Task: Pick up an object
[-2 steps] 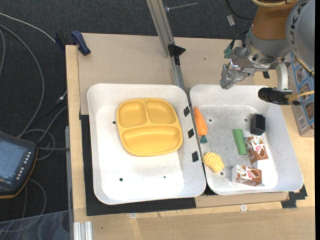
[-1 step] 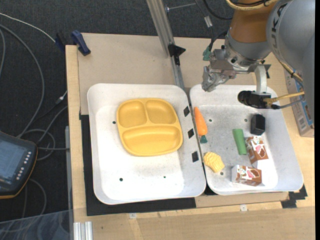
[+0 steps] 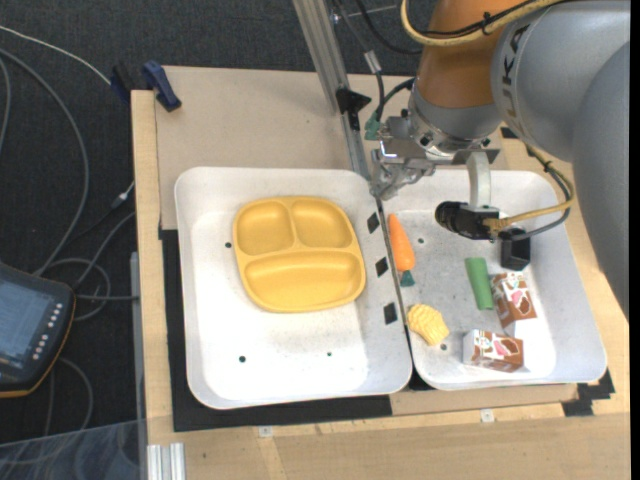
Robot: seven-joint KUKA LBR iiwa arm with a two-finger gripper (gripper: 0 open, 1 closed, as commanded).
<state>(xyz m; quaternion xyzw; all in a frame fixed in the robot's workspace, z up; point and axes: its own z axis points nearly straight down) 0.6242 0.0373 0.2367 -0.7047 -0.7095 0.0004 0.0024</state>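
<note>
My gripper (image 3: 392,184) hangs over the inner edge of the right bin (image 3: 560,268), just above the top end of an orange carrot (image 3: 401,243) that lies lengthwise along that edge. Nothing shows in the gripper. Further right in the same bin lies a green stick-shaped piece (image 3: 480,281). A yellow corn cob (image 3: 428,323) rests near the front. Two brown-and-white packets (image 3: 515,299) (image 3: 495,349) lie at the front right.
A yellow divided plate (image 3: 297,252) lies in the left bin (image 3: 200,298). A metal post (image 3: 325,48) rises behind the bins, close to the gripper. The grey arm (image 3: 570,68) covers the back right corner.
</note>
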